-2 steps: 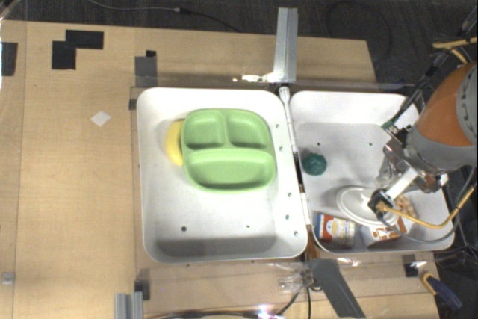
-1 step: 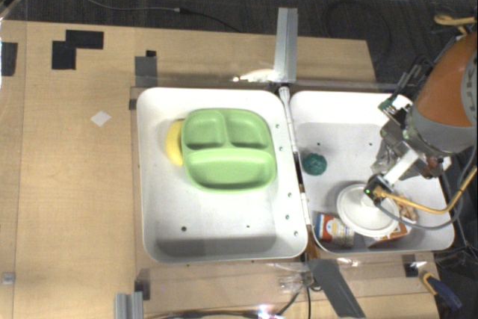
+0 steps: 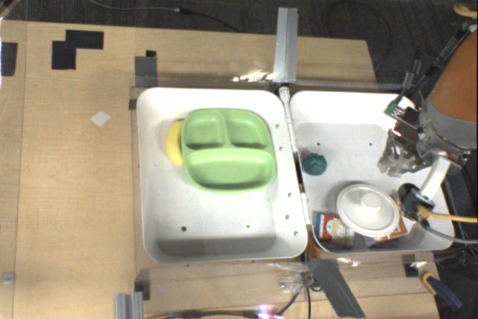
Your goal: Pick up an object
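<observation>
My gripper hangs over the right side of the right bin, and nothing shows between its fingers. Left of it lies a small teal ball. Just below it, at the bin's front, a white round bowl sits upside down. A small can with a red and blue label lies on its side at the front left corner, next to a brown flat thing under the bowl's edge. In the left bin, a green divided tray lies over a yellow thing.
A metal divider runs between the two bins. A metal post stands behind them. The wooden bench stretches out to the left with black marks at its far corner.
</observation>
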Robot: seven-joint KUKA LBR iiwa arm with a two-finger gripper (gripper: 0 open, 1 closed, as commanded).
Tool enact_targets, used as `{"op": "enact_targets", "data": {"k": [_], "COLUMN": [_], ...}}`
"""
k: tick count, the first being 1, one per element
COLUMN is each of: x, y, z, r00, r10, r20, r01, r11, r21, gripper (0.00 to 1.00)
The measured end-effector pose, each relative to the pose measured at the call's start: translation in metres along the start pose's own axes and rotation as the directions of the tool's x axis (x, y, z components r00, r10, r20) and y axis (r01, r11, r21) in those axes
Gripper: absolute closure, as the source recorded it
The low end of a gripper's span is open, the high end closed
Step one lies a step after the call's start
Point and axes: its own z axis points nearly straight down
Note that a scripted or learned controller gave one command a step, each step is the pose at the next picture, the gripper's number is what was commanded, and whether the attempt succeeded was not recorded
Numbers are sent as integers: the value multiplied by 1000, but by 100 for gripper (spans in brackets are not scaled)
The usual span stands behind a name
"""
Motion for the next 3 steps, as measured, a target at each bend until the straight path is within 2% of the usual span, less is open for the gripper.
{"op": "enact_targets", "data": {"k": [1,2,3], "x": [7,7,40], "y": [19,19,-15], "z": [-38,-38,74], "r00": [992,992,988], "r10": [-129,-129,-156], "r20": [0,1,1], "r01": [129,129,156], "r11": [992,992,988], "r21": [1,1,4], "gripper": [100,0,0]}}
